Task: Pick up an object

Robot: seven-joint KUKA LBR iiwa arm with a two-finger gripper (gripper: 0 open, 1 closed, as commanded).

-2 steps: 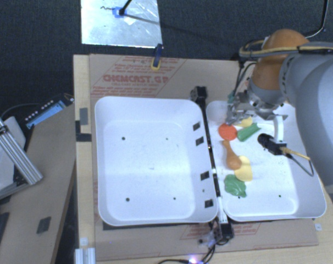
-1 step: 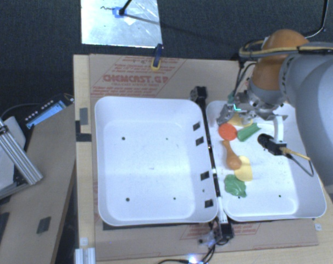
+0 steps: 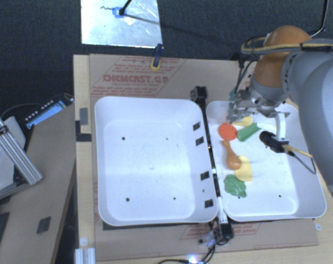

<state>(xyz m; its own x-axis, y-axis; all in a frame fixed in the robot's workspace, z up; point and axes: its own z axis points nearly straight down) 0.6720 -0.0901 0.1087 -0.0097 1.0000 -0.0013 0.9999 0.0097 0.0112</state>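
The right bin point(image 3: 298, 202) holds several small toys. A red-orange round piece point(image 3: 227, 131) lies near its left wall, with an orange stem point(image 3: 232, 155) running down from it. A green piece point(image 3: 247, 132) and a pale yellow piece point(image 3: 245, 122) lie just right of the red one. Lower down are a yellow piece point(image 3: 244, 172) and a green piece point(image 3: 235, 186). My gripper point(image 3: 237, 113) hangs low over the bin's far left corner, just above the red and pale yellow pieces. I see nothing held in it.
The left bin point(image 3: 150, 153) lies beside the right one, with a black divider strip point(image 3: 207, 147) between them. The grey arm point(image 3: 312, 92) covers the right bin's far right side. A foil sheet point(image 3: 121, 15) lies beyond the bench.
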